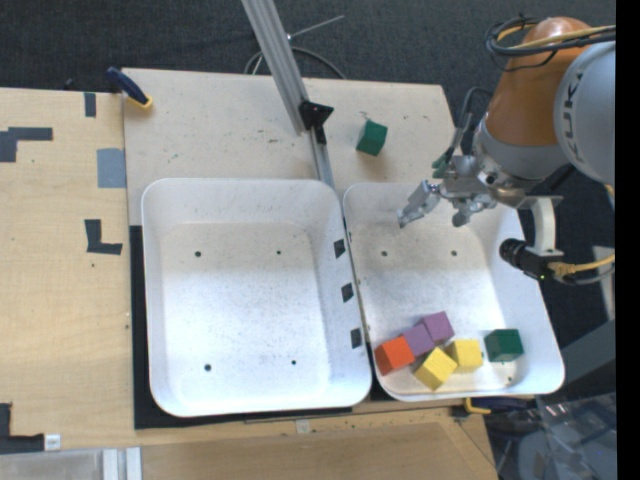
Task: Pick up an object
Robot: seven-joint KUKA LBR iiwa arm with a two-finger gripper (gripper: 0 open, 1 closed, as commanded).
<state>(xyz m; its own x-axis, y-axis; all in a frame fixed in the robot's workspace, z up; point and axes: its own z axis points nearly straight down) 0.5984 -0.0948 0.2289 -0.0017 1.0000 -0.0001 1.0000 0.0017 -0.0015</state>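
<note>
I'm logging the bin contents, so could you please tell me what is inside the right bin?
The right bin holds an orange cube, two purple cubes, two yellow cubes and a green cube, clustered at its near end. The claw hangs above its far end.

You look down on a pale wooden bench (60,268) patched with grey tape, a slanted silver metal pole (280,53) crossing it (dark carpeted floor (150,13) lies beyond), under even light.

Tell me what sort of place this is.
Probably a robotics lab test bench: a grey and orange robot arm, two shallow white plastic bins, and small coloured cubes for grasping trials.
</note>
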